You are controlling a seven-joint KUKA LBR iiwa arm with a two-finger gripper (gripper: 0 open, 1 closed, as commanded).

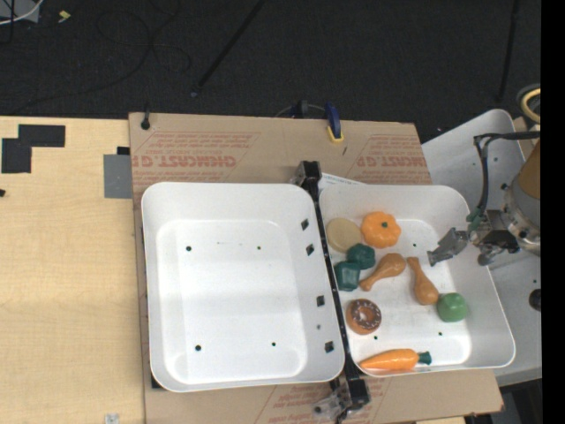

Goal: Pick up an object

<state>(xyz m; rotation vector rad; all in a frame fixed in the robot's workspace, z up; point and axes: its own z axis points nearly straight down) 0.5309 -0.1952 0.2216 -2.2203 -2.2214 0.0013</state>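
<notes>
Brown cardboard underlies both white bins on the pale wooden bench; dark floor at twelve o'clock. The gripper hovers at three o'clock, its grip state unclear.

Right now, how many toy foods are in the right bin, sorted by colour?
Orange: 2, pumpkin, carrot
Tan: 2 drumsticks
Teal: 2 pieces
Green: 1 ball
Cream: 1 round piece
Brown: 1 donut
Total: 9

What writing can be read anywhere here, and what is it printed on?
"OHMCRZT.G P", roughly, in red letters on the brown cardboard sheet under the two shallow white bins; it looks upside down or mirrored, so the reading is unsure.
A second red print to its right is too blurred to read.
</notes>
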